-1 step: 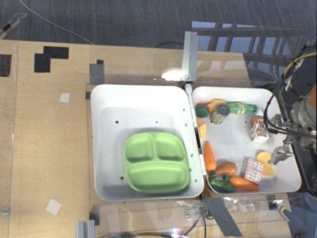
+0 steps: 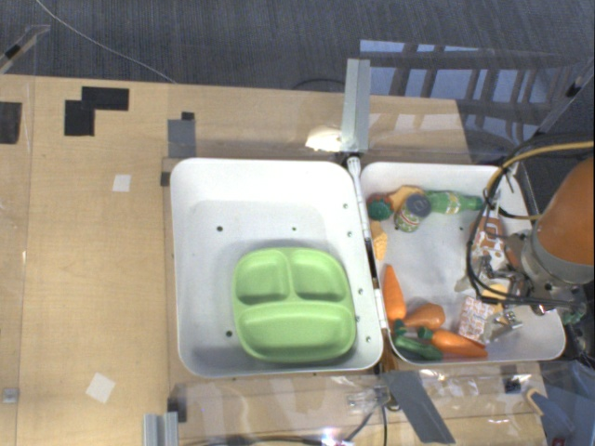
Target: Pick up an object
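1. Where the bench [image 2: 84, 277] spreads out in pale wood, two shallow white bins sit side by side, touching along one edge: the left bin [image 2: 200, 249] and the right bin [image 2: 437, 249].
2. One arm [image 2: 569, 216], grey with an orange band, reaches over the right bin's right side.
3. One green divided plate [image 2: 294, 303], with three compartments, lies in the left bin toward its near edge.
4. One gripper [image 2: 497, 295] hangs low over the right bin; whether it is apart or together cannot be told from the wires and metal around it.
5. One green bottle [image 2: 451, 202] lies on its side at the right bin's far edge.
6. Two carrots show: one carrot [image 2: 394, 294] by the left wall, and a second carrot [image 2: 457, 344] at the near edge.
7. One patterned packet [image 2: 472, 316] lies just beside the gripper.
8. One small jar [image 2: 410, 214] touches the bottle's left end.
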`<state>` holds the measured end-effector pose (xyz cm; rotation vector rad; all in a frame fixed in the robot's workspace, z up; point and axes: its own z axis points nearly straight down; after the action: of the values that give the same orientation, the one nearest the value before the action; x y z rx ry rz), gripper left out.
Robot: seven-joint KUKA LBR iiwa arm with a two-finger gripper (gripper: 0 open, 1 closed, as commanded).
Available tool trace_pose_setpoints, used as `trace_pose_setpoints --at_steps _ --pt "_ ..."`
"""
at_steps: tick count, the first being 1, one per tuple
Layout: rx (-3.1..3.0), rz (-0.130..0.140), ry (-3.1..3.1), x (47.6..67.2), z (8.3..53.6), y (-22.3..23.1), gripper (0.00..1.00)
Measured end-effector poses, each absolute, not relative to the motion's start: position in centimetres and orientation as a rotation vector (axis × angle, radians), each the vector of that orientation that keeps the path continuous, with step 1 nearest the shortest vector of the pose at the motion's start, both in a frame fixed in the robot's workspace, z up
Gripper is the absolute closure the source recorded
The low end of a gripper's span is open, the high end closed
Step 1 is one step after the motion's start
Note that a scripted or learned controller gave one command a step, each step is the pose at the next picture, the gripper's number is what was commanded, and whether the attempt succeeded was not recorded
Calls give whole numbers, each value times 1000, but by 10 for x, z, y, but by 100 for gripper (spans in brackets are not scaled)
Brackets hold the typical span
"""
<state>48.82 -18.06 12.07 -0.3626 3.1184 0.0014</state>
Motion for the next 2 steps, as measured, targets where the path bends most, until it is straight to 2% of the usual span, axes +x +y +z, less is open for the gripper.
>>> trace_pose_setpoints --at_steps 1,2 --pt "-659 -6 3063 497 102 -206 0" --pt "-689 -10 3054 506 91 -206 0"
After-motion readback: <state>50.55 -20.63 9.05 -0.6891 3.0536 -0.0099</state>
